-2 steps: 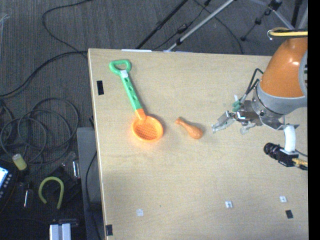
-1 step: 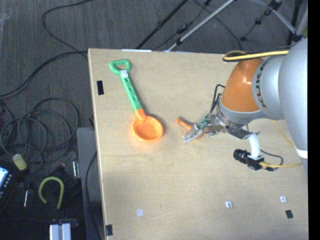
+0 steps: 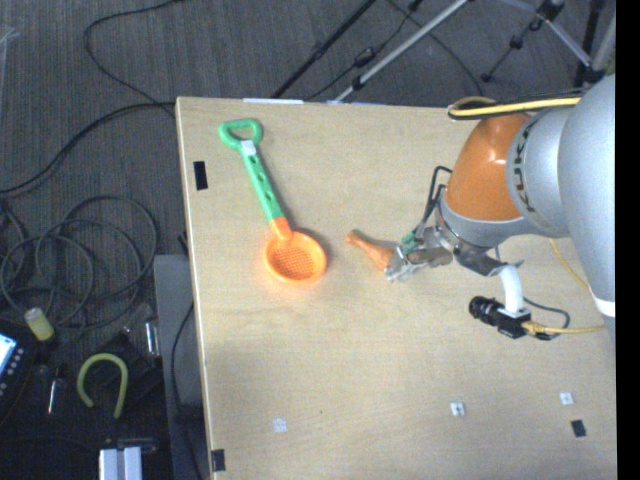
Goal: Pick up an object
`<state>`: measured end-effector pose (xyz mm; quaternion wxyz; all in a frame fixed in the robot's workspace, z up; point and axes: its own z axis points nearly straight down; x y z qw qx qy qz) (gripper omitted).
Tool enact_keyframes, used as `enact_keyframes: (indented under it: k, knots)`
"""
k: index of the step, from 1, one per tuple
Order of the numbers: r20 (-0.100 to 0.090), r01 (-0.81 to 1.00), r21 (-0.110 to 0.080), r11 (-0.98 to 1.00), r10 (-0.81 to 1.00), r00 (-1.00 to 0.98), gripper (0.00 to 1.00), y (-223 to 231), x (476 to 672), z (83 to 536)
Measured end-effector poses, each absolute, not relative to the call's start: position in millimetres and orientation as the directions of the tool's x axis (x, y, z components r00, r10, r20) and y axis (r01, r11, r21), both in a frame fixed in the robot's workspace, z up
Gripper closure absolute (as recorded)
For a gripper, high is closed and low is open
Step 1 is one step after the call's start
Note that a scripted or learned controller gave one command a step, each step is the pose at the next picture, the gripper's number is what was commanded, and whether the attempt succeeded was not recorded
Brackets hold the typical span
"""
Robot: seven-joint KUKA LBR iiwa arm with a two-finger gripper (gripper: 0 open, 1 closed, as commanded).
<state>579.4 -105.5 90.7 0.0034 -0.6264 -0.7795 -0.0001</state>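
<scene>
Gripper [image 3: 405,265] at frame centre-right, jaw state unclear, touching small orange-brown piece [image 3: 368,248]: prob. light, rigid; grip mid-body.

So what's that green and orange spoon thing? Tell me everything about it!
The toy strainer spoon looks like plastic. It has a long green handle with a loop at the far end and a round orange bowl, seemingly meshed, at the near end. It lies flat on the tan wooden board, slanted, at the left. Nothing touches it; the gripper is well to its right.
</scene>
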Motion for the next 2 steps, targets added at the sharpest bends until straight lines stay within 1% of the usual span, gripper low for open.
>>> enact_keyframes:
  k: [1,2]
  knots:
    - [0.005,0.977,-0.004,0.215,0.977,-0.215,0.0,-105,579.4,91]
    - [-0.001,0.723,0.001,0.691,0.723,-0.691,0.0,-113,644.2,84]
